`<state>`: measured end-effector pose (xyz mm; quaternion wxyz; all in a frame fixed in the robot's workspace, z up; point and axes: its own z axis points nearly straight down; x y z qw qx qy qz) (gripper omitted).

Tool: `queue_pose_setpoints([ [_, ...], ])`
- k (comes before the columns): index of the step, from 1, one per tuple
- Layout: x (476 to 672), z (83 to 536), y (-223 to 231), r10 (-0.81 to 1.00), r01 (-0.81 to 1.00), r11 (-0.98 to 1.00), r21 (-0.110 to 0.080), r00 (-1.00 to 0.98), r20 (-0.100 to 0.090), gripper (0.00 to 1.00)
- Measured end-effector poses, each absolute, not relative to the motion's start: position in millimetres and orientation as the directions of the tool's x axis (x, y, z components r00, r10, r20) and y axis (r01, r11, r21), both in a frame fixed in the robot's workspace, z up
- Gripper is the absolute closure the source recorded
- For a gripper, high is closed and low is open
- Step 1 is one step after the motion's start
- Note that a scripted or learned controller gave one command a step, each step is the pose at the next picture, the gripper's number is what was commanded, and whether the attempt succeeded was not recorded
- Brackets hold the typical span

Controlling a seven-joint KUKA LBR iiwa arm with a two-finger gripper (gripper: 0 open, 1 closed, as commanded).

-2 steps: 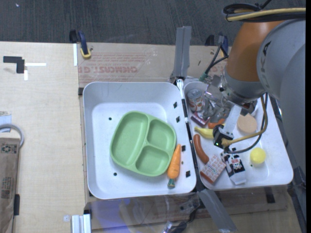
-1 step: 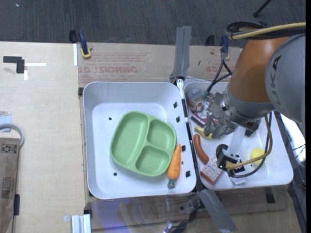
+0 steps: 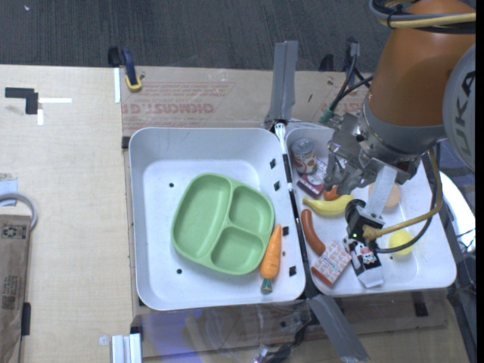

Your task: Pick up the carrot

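The carrot (image 3: 271,252) lies in the left bin beside the green plate (image 3: 221,223), well apart from the pincer (image 3: 338,184).

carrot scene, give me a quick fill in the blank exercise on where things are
1. The carrot lies in the ____ bin.
2. It rests beside the ____ divided plate.
3. The banana lies in the ____ bin.
4. The arm's band is ____.

Missing words: left; green; right; orange
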<state>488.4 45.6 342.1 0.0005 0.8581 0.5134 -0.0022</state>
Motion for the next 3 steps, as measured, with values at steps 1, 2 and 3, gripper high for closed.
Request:
queue_pose_setpoints([
  [1, 477.6, 235.0, 34.4, 0.991, 0.991, -0.133, -0.003, 0.133, -0.002, 1.00],
  [2, 505.8, 202.0, 29.1, 0.972, 0.972, -0.236, -0.005, 0.236, -0.003, 1.00],
  [3, 520.0, 159.4, 117.3, 0.968, 0.968, -0.250, -0.005, 0.250, -0.004, 1.00],
])
